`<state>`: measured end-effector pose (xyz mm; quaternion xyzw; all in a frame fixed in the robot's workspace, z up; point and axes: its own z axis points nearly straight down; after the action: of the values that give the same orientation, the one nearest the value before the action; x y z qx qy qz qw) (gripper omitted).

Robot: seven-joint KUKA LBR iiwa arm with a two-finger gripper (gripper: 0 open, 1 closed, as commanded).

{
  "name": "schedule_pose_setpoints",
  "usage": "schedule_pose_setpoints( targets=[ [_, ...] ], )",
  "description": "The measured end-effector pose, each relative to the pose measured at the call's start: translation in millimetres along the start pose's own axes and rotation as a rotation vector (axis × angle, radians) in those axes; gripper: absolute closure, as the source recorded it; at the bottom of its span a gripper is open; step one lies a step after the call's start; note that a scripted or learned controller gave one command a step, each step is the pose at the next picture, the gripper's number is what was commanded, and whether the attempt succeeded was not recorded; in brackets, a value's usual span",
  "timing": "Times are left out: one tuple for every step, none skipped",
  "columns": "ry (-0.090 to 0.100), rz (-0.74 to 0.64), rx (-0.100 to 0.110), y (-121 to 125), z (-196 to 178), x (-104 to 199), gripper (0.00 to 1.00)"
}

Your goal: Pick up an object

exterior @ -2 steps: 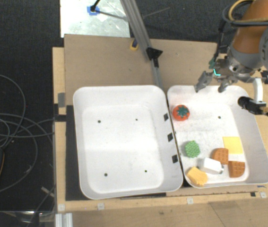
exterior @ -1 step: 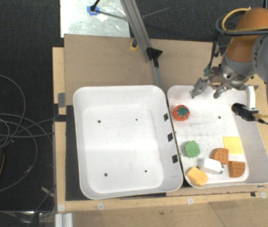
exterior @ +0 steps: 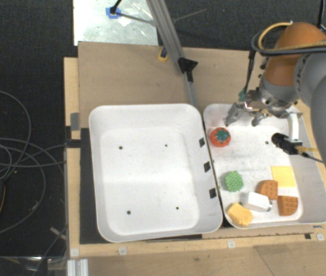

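Observation:
My gripper (exterior: 244, 118) hangs over the far end of the right bin (exterior: 323, 211), its two fingers (exterior: 231, 117) spread open with nothing between them. A red toy fruit with a green top (exterior: 220, 137) lies just below and left of the fingers, apart from them. Further toward the front are a green bumpy ball (exterior: 233, 181), a yellow square (exterior: 283, 175), two orange waffle pieces (exterior: 268, 188) (exterior: 287, 205), a white block (exterior: 257, 201) and a yellow-orange wedge (exterior: 240, 214).
The left bin (exterior: 102, 125) lies beside the right one, their walls meeting near black clips (exterior: 206, 166). A grey pole (exterior: 171, 36) slants over the bench's back. A black fitting with a cable (exterior: 283, 142) sticks out below the wrist.

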<state>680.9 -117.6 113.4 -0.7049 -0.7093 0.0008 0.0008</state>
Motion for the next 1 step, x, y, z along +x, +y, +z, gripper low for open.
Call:
schedule_pose_setpoints(
  targets=[
    [-0.001, -0.001, -0.001, 0.6, 23.0, 0.4, 0.0]
  ],
)
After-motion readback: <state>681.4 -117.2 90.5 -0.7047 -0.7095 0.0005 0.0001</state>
